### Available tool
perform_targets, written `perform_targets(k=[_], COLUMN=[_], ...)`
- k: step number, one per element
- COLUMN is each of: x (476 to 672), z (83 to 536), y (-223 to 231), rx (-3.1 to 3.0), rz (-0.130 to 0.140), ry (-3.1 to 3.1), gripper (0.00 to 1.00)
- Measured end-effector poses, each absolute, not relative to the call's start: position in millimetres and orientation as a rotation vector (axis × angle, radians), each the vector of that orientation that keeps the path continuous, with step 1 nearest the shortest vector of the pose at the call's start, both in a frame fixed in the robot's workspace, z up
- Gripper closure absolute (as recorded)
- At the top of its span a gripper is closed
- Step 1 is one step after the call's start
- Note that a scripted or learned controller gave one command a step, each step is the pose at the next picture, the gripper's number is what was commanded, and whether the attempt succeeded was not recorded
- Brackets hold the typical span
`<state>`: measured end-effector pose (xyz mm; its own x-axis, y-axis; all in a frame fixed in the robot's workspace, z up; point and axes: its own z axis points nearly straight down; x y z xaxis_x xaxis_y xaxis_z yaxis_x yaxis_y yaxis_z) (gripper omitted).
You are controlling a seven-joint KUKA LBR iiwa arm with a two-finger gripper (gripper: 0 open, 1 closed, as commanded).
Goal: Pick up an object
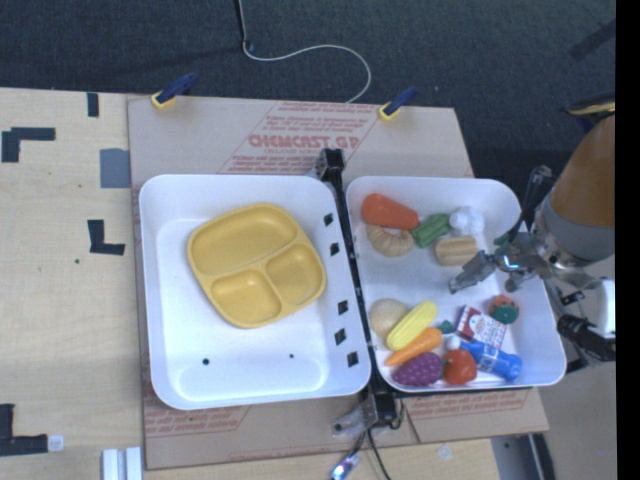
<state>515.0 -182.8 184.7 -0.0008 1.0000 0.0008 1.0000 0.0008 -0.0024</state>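
My gripper (478, 272) hovers apparently open and empty over the right bin (500, 190); I'd descend squarely on the bread roll (456, 250).

A single fixed camera looks down at a slant from above the bench. Both white bins (160, 298) sit mid-frame, with the arm (585, 198) entering from the right.

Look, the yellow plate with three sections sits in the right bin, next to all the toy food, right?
Not quite. The camera view shows the yellow plate in the left bin. The toy food, like the corn and carrot, is in the right bin.
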Motion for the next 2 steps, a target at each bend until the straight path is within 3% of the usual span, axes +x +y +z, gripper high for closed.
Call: perform_targets(k=[1,2], x=[482.6,483.3], z=[244.7,251.1], y=[-110.7,-113.8], rx=[-2.213,-2.217], rz=[-0.002,0.003], ry=[-2.227,-2.221], gripper=[0.00,1.00])
